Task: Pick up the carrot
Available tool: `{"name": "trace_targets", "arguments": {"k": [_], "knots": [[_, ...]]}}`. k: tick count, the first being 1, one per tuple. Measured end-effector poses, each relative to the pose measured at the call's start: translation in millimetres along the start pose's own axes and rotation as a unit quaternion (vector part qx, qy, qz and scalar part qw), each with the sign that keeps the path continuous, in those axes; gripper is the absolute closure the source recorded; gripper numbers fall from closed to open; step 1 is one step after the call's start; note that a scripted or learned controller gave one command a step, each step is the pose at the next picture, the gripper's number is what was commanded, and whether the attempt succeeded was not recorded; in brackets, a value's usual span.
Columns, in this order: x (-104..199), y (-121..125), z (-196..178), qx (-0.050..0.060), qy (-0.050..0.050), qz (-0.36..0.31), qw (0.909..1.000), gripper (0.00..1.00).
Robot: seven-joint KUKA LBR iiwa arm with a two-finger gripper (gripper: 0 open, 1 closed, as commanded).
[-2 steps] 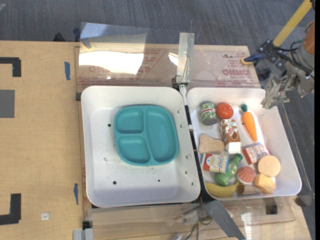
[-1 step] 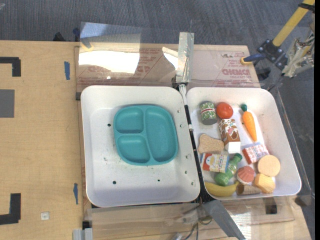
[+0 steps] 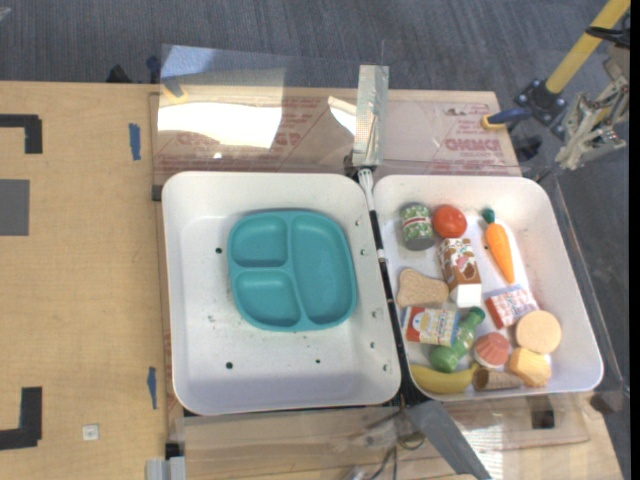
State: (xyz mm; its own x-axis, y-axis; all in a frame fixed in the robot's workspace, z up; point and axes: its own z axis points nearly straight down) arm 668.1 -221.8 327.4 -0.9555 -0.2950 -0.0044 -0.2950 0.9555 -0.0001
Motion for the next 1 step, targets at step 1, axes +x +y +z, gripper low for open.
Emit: {"name": "trace_targets", "arguments": {"k": [1], "knots": [[-0.4, -0.2, -9.6, 0.002, -0.003, -0.038, 0.9993, 1.0]]}}
